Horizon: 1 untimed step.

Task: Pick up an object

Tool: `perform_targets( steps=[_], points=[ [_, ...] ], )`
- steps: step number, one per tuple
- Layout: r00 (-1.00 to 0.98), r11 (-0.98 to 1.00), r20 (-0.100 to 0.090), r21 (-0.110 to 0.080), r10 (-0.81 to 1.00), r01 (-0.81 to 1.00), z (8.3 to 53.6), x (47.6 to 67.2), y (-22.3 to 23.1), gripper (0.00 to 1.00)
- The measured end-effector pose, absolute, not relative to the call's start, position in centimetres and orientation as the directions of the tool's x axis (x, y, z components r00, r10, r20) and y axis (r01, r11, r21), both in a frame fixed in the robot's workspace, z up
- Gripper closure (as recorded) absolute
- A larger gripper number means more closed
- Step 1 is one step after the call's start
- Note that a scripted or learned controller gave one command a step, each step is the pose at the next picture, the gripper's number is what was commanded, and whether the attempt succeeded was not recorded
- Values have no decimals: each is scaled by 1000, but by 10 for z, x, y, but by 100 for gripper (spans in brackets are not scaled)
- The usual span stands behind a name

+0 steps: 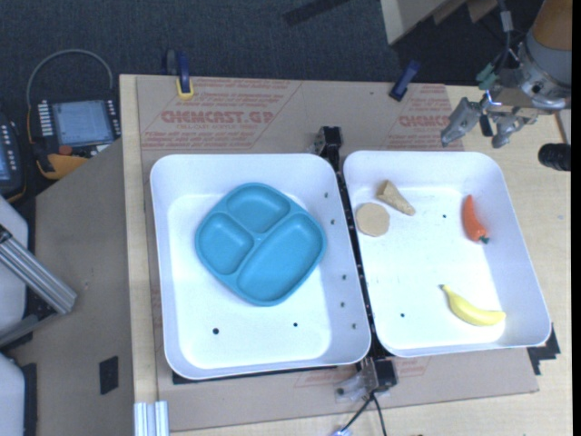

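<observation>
My gripper hangs open and empty above the right white bin's far rim. Nearest pick looks like the small orange carrot-shaped toy, then the yellow plastic banana. The blue sectioned plate fills the left bin.

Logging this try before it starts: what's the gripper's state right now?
Gripper: open, holding nothing, hovering above the top right corner of the right bin, with its jaws spread apart and clear of the food items.
</observation>
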State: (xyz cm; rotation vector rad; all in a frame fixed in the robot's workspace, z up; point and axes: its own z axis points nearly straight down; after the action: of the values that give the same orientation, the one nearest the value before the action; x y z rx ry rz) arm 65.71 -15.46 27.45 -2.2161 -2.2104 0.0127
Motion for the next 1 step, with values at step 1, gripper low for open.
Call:
perform_targets(
  steps=[1],
  points=[
    [0, 0, 0, -1, 1000, 1000, 283, 659, -154, 0]
  ],
)
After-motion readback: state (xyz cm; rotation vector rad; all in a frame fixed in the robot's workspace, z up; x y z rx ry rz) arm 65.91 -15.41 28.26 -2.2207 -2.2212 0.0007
